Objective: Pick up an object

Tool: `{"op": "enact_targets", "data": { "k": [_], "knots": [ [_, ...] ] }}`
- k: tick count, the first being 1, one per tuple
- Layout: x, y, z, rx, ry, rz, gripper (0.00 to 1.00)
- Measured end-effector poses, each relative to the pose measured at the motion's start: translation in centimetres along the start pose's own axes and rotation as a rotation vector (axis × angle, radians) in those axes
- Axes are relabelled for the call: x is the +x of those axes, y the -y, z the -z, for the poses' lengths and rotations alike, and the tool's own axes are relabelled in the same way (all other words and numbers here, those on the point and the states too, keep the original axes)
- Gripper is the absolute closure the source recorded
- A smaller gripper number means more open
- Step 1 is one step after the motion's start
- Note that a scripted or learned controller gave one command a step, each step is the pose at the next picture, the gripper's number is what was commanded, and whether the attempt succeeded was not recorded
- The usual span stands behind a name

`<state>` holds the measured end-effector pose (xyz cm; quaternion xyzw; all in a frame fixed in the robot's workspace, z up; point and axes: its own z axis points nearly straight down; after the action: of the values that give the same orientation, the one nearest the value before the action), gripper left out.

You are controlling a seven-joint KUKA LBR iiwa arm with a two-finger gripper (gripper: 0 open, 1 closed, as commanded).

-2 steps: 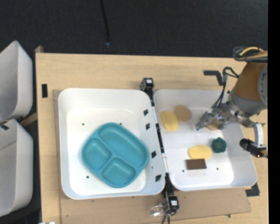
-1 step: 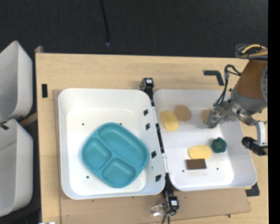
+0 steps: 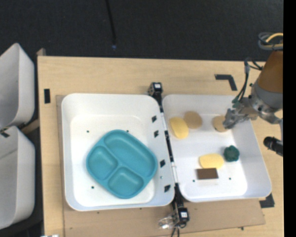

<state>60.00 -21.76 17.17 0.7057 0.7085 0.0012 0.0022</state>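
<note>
I've got the gripper (image 3: 232,118) low at the far right of the right bin (image 3: 256,184), right on top of a tan disc (image 3: 218,124) that sits near that bin's far edge. Can't tell finger state from here, the gripper body blocks the tips, so I won't call a grasp. My read: the tan disc is the target, since the tool lines up with it and nothing else is that close. Other candidates in the same bin: a second tan round piece (image 3: 192,119) and a yellow oval (image 3: 179,128) just beside each other toward the far left corner, a flatter yellow piece (image 3: 211,160) mid-bin with a dark green lump (image 3: 231,153) touching or nearly touching its right end, and a brown block (image 3: 206,174) just nearside of the yellow one. Spacing looks loose enough that each could be taken singly, except the green/yellow pair. Left bin (image 3: 69,132) carries a blue divided tray (image 3: 121,163), tilted diagonally, toward the near side; looks like a drop spot, not a pick item. Both bins sit side by side on a light wooden bench (image 3: 113,73), joined along the middle by black clips (image 3: 155,88). Floor beyond the bench is dark; white moulded shapes (image 3: 7,88) stand off the bench's left edge. Risk I'd flag: the disc is flat and close to the bin wall, so fingers may skate off.
</note>
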Motion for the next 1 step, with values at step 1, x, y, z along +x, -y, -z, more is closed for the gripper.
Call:
{"op": "enact_targets", "data": {
  "k": [1],
  "knots": [
    [-0.13,-0.11,3.19,0.000,0.000,0.002,1.00]
  ]
}}
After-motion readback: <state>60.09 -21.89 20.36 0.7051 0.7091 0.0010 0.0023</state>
